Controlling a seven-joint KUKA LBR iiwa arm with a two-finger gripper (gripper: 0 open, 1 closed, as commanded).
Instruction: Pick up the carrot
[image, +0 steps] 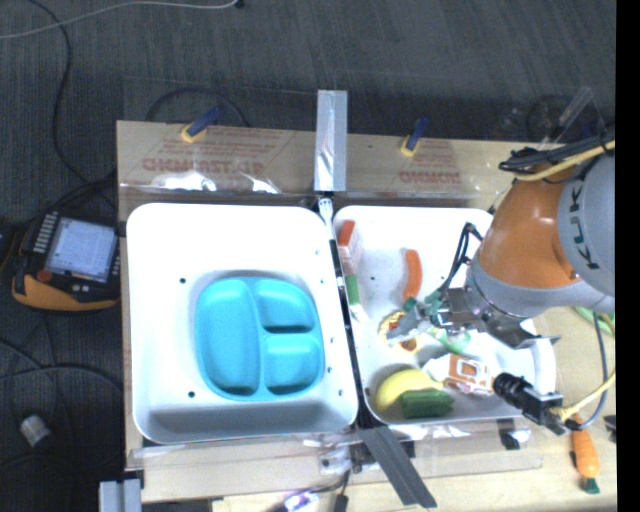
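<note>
Carrot, a slim, smooth orange stick, lies in the right bin near its far wall, just beyond the gripper. Whether that claw is apart or together I cannot tell. A glossy blue sectioned tray sits in the left bin.

A single fixed camera looks down at a slant from above the bench, framing both white bins fully; the arm enters from the right edge.
</note>
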